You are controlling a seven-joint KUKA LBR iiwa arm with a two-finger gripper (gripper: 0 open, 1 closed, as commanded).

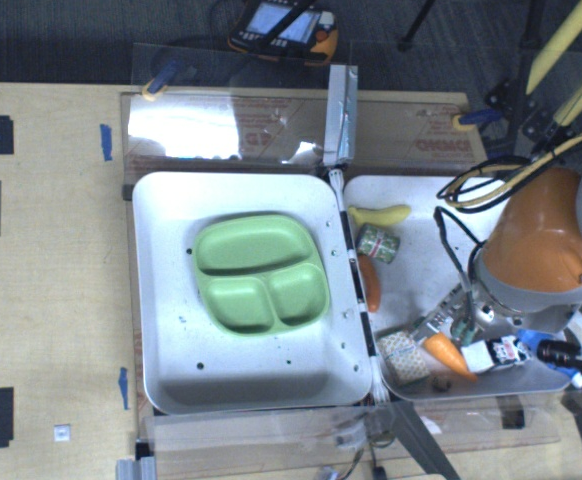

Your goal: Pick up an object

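My gripper [447,326] reaches down into the front of the right bin [416,268], under the arm's orange band [539,236]. An orange carrot-shaped toy [449,354] lies just in front of and below the gripper; whether they touch I cannot tell. A speckled beige piece [401,353] sits to its left in the bin's front left corner. A white and blue object [511,350] lies to its right, partly under the arm. Farther back are a yellow banana [379,214], a green can [378,243] and a second orange piece [371,283] along the divider.
The left bin [161,298] holds a green divided plate [261,271]. A clear panel and cardboard stand behind both bins. Black and yellow cables [471,193] loop over the right bin's back right corner. A wooden bench top lies to the left.
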